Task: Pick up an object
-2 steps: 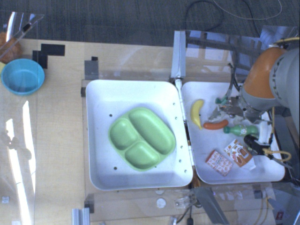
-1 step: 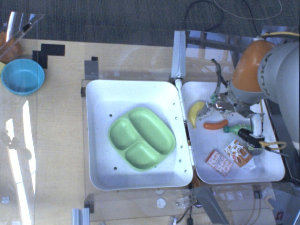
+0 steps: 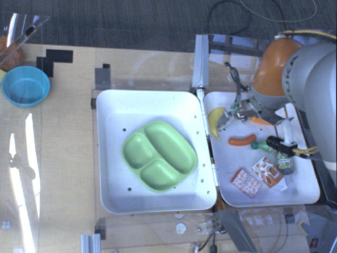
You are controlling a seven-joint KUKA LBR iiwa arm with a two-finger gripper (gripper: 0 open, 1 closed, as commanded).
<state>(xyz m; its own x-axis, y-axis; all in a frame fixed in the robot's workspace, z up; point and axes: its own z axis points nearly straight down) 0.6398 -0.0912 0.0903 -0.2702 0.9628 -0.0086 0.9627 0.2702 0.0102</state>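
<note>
Gripper (image 3: 235, 116) sits low over the far-left corner of the right bin (image 3: 231, 161), with the arm coming in over the bin's right edge. This angle doesn't show whether it's released or clenched. Nothing is visibly held, so the pick counts as not yet done.

Candidates nearby:
- banana (image 3: 214, 121): lies along the bin's left wall, just beside the gripper
- sausage (image 3: 242, 139): near the gripper on the near-edge side, lying across the bin with bare floor around it
- carrot (image 3: 260, 122): just beside the gripper on the right-edge side, close under the wrist

A can (image 3: 285, 165) and two snack packets (image 3: 246, 183) sit toward the near-right corner (the packets lie flat, so they're poor targets). The left bin (image 3: 113, 141) carries a green plate (image 3: 159, 154) at its middle and isn't relevant here.

Judgement: the step in hand is the final approach, so it should commit to one target.
- The sausage looks the safest. It's narrow, round and has room on both sides.
- The grip should close across its short axis at mid-length.
- The banana hugs the wall, leaving little clearance on that side. A descent there risks clipping the wall or shoving the banana instead of gripping it.
- The gripper should come straight down and centred, close fully, then lift vertically. The hold should be confirmed before the arm travels.
</note>
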